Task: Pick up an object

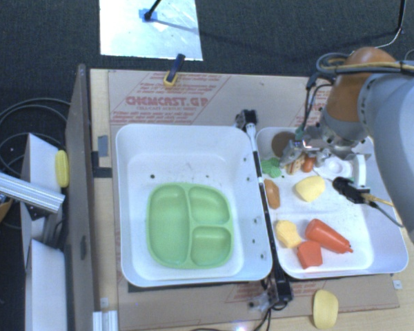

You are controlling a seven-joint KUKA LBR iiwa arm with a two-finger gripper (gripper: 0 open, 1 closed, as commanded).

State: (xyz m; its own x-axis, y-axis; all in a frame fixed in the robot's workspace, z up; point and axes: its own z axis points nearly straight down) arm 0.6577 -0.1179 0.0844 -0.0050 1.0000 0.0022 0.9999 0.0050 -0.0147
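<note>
Gripper [298,154] low at back-left of right bin [390,254], jaw state can't tell, over small toy food [308,164] — prob light, hard plastic, slick; grab across narrow middle.

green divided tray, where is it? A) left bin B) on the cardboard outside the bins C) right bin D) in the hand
A: the green three-compartment plastic tray lies flat on the floor of the left shallow white bin, while the toy foods sit in the right shallow white bin.
</note>
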